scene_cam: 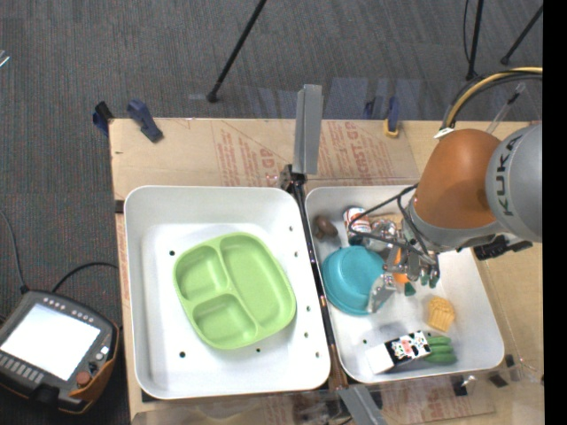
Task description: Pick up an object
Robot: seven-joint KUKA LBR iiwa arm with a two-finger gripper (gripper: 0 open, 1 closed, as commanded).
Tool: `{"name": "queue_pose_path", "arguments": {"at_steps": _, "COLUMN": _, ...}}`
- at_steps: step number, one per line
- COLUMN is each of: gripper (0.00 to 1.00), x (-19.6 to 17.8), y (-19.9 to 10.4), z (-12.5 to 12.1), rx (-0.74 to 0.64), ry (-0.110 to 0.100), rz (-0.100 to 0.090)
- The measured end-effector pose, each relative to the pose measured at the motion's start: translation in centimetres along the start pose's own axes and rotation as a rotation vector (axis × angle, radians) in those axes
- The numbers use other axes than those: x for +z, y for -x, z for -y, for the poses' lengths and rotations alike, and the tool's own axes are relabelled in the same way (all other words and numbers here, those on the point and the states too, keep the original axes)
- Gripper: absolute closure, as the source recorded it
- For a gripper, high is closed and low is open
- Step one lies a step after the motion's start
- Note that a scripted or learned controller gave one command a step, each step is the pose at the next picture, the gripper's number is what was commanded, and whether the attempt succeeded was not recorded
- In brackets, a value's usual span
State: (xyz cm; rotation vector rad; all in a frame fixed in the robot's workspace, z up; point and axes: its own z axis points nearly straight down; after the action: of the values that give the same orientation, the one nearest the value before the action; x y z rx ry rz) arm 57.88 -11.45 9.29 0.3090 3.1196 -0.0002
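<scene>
gripper at the bowl's rim

the gripper (396, 277) points down at the blue bowl (351, 279), at its right rim; whether it is open, i cannot tell. wrist above it, arm slanting in from the bowl's right.

Desk (195, 144): brown board top with red printed lettering, two blue clamps (142, 119) at its far left corner, another blue clamp (392, 111) and a yellow one (391, 130) at the far edge. Grey upright post (308, 140) at the far edge between the bins. Floor (106, 42): dark grey carpet. Tripod legs (244, 38) on the carpet. Handheld control pendant (53, 343) with lit screen, lower left, cabled.
</scene>
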Motion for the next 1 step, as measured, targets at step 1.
{"name": "queue_pose_path", "arguments": {"at_steps": 1, "gripper": 1.0, "x": -0.94, "y": 0.04, "z": -0.12, "rx": -0.004, "ry": 0.0, "rz": 0.0}}
